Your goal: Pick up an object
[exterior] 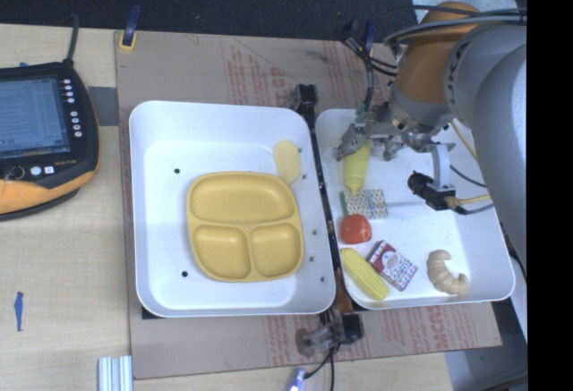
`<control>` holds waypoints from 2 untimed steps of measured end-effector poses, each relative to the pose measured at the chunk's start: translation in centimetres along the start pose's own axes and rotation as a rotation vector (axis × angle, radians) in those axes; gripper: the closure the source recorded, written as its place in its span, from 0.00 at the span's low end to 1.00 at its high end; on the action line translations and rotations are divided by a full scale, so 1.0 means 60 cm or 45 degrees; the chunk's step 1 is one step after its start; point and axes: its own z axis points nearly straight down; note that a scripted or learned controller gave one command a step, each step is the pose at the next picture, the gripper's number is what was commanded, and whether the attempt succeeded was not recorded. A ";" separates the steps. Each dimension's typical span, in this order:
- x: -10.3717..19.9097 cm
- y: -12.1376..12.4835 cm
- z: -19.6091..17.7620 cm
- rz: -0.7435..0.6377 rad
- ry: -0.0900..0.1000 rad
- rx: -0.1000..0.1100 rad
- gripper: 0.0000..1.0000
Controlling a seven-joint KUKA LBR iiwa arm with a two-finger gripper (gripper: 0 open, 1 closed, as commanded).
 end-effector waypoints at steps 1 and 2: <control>0.004 0.000 0.000 -0.001 0.000 0.001 0.00; -0.003 0.000 0.000 0.002 0.000 -0.001 0.00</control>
